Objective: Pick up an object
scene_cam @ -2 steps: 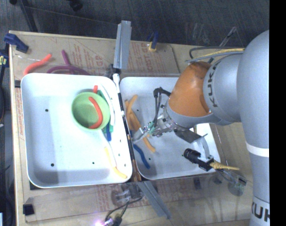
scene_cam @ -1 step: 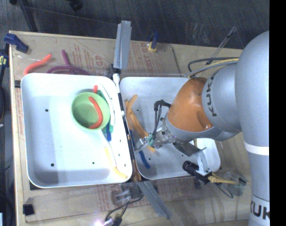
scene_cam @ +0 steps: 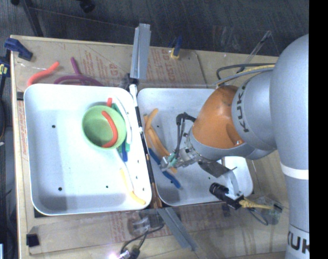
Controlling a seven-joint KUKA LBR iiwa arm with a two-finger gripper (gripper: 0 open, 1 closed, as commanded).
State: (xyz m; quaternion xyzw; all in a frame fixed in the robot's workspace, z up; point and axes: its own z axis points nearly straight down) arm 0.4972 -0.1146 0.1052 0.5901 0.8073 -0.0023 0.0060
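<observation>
Down at six o'clock in the right bin (scene_cam: 207, 95), your hand (scene_cam: 172, 161) is hovering over blue strips (scene_cam: 172, 178); its grip I cannot tell.

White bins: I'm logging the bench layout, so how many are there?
2. The left bin holds a green bowl; the right bin lies beside it, partly hidden under the arm.

The grey arm (scene_cam: 261, 112) reaches into the right bin (scene_cam: 169, 99); a green bowl (scene_cam: 103, 127) sits in the left bin (scene_cam: 56, 166).
</observation>
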